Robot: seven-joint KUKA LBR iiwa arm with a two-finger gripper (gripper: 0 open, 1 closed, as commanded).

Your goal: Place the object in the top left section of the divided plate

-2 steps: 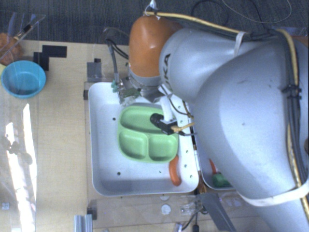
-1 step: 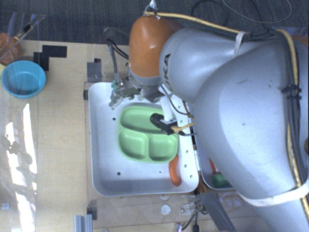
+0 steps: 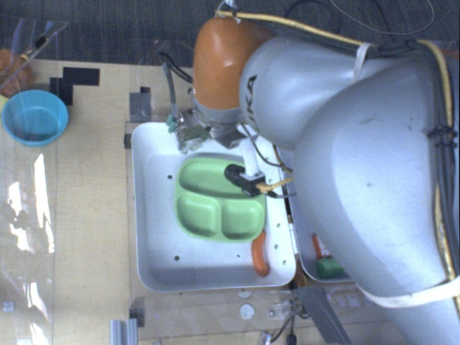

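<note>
A light green divided plate (image 3: 215, 208) lies in the left white bin (image 3: 154, 214). It has one long section at the far side and two smaller ones at the near side, and the parts I can see hold nothing. My gripper (image 3: 188, 136) hangs below the orange wrist band at the bin's far edge, just beyond the plate's far left corner. An orange carrot-like object (image 3: 259, 256) lies on the bin floor by the plate's near right corner. A black piece with a yellow cable (image 3: 241, 179) hangs over the plate's right side.
The grey arm covers most of the right bin (image 3: 307, 270), where a green object (image 3: 330, 267) and a small red one (image 3: 316, 246) peek out. A blue bowl (image 3: 34, 117) sits on the bench at far left.
</note>
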